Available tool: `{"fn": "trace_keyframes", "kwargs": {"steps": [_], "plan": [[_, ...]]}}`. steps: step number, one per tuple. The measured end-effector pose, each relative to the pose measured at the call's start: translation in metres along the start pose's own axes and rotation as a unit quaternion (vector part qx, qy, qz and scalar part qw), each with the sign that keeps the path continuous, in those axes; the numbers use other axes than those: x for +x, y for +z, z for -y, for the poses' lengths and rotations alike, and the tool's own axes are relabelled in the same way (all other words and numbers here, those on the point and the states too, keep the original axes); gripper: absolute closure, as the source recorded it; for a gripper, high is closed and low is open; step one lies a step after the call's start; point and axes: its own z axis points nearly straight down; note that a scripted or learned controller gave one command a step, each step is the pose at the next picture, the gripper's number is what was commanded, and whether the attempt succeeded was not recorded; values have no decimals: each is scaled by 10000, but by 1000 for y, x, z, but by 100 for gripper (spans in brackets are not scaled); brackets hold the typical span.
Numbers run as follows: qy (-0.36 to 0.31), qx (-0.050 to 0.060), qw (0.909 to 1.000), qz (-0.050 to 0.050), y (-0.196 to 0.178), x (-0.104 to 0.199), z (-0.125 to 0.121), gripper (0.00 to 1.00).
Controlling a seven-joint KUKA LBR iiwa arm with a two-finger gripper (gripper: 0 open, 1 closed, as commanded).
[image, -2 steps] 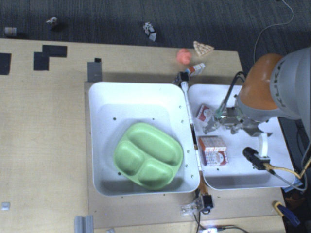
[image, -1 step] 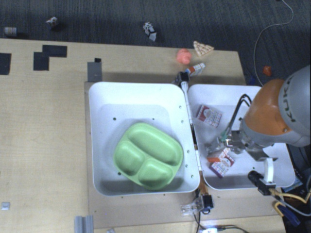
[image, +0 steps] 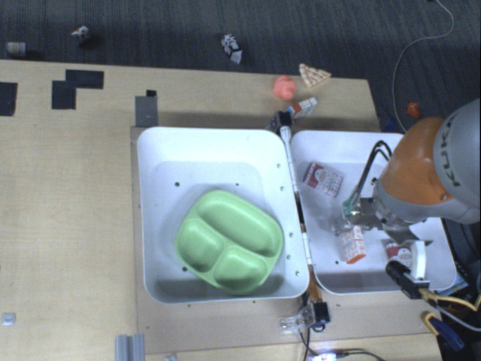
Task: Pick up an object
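Bench top [image: 68, 224]: matt, pale wood-look board. Both bins [image: 203, 145]: smooth white plastic, slight sheen. Green divided tray [image: 229, 239]: smooth moulded plastic, satin. Small bottle [image: 351, 244]: apparently glossy plastic, though blurred. Floor [image: 150, 13]: dark, rough carpet.

One fixed overhead camera looks slantwise down on both bins [image: 150, 201].

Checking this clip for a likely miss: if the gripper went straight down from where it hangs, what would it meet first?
Probably the small red-and-white packet lying on the right bin's floor, just below the gripper; depth is hard to judge from this slanted view.
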Motion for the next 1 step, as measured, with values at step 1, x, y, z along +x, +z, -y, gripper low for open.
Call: {"fn": "trace_keyframes", "kwargs": {"steps": [1], "plan": [[-12, 59, 10000, -16, -85, 54, -82, 100]]}}
